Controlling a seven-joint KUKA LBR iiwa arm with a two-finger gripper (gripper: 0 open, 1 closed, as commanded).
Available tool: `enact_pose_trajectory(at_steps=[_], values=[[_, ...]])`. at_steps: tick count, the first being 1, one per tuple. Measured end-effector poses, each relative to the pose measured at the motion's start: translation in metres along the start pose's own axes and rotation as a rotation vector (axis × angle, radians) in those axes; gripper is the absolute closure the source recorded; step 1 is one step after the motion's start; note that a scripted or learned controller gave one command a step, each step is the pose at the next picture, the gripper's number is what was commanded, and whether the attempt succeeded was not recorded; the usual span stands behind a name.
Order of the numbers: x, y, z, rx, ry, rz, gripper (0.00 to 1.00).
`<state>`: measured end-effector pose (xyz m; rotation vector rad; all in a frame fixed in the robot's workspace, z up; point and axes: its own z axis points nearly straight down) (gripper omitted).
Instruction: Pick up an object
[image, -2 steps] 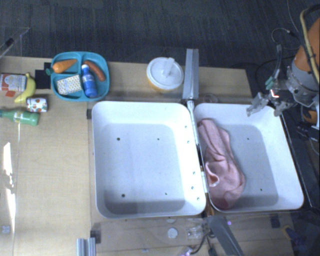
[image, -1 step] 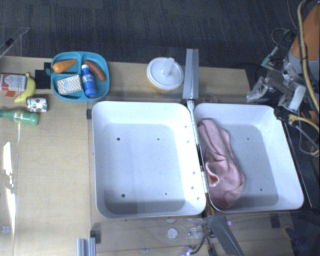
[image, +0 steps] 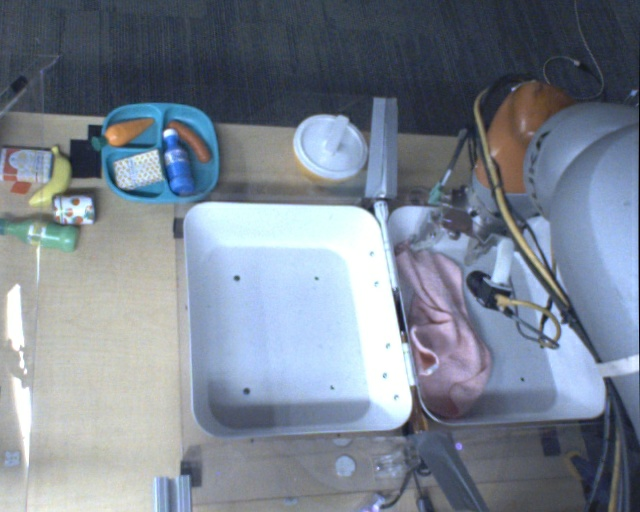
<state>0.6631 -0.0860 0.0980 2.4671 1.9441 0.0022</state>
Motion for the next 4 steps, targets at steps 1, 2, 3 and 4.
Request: enact_pose_trajectory(at_steps=[1, 2, 3, 4], values=[[-0.044, -0.025, -0.050, 0.000, 0.000, -0.186, 0.00], [-0.005, 0.006, -0.089, -0.004, 0.000, -0.134, 0.00], [-0.058, -0.026, 0.004, -0.005, -0.001, -0.264, 0.00], [-0.073, -0.050, 0.009, -0.010, 0.001, -0.086, 0.00]])
